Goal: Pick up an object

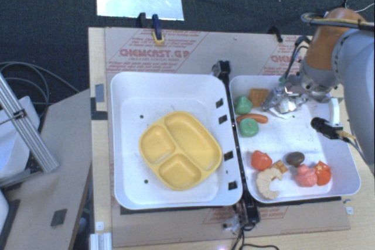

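Note:
My gripper (281, 100) hangs low over the far part of the right bin (345, 184), at the end of the grey arm with its orange band (326, 47). Just left of it lie an orange block (258, 95) and a green rounded piece (243, 105). A red-orange sausage-shaped piece (253, 119) and a green disc (249, 127) rest a little nearer. Along the bin's near side sit a red piece (261, 160), a brown pebble-like piece (295, 158), a pink piece (305, 175), another red piece (323, 173) and a cream curved piece (268, 183). I see nothing held.
The left bin (135, 96) holds a yellow divided plate (180, 150). A black divider with clips (229, 126) separates the two bins. A black cable fitting (326, 127) hangs off the arm over the right bin's right side.

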Tool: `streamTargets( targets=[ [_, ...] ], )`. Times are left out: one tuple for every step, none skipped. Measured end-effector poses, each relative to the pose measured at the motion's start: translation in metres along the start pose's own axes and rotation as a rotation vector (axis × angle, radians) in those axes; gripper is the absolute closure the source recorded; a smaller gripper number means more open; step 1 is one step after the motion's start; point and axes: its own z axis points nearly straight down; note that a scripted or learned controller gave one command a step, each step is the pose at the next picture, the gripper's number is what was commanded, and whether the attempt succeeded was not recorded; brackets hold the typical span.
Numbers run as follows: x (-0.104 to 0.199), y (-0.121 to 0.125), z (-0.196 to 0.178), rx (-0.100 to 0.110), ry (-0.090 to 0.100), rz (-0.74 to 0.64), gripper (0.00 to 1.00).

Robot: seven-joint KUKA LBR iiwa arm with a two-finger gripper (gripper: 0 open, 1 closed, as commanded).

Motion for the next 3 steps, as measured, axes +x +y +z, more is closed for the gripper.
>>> streamTargets(
  targets=[
    [0.021,-0.014,-0.155,-0.045,-0.005,-0.006,0.0],
    [-0.013,-0.088,-0.03,-0.02,-0.001,0.005,0.0],
    [-0.034,-0.162,0.003,-0.026,-0.001,0.005,0.0]
  ],
)
